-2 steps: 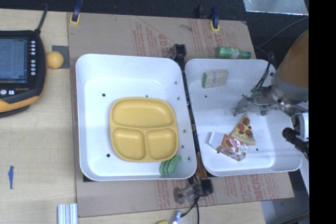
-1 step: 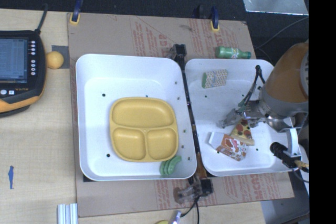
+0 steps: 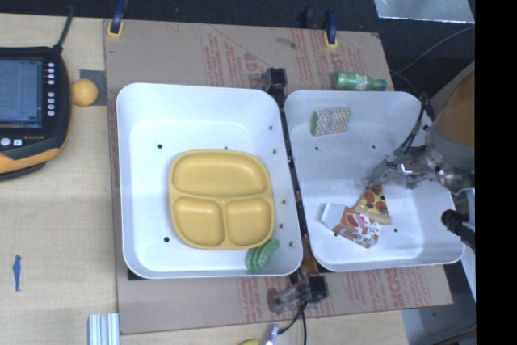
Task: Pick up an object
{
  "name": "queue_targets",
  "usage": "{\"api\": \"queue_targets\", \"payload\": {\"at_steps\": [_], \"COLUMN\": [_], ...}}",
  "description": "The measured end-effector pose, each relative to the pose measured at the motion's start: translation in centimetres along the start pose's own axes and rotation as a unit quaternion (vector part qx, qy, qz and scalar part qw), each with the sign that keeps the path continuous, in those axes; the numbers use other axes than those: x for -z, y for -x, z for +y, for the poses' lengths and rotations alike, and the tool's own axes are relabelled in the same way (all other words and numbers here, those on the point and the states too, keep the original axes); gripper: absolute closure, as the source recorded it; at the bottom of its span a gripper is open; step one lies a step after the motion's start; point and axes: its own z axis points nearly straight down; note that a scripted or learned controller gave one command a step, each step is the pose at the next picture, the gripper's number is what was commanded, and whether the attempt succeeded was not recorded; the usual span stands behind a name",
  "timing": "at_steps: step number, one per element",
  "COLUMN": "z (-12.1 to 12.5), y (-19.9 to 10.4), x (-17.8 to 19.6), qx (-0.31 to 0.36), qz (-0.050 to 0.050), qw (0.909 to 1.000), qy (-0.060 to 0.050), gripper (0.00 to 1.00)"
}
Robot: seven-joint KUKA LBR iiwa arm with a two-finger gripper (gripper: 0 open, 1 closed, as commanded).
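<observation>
Camera view: left bin [image 3: 137, 174], yellow tray [image 3: 220, 198]

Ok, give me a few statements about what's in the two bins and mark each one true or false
1. A yellow divided tray lies in the left bin. True.
2. The pizza slice toy lies in the left bin. False: it is in the right bin.
3. A green bottle lies on the cardboard behind the right bin. True.
4. The green pea pod rests on top of the tray. False: it lies beside the tray's front corner.
5. The hand is over the right bin. True.
</observation>
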Motion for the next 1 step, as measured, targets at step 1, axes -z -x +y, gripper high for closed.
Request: {"api": "queue_targets", "payload": {"at_steps": [1], "z": [-1.96], "y": [-8.32], "x": [-0.06], "qx": [0.003], "qz": [0.0], "qw": [1.0], "qy": [-0.001], "gripper": [0.0]}}
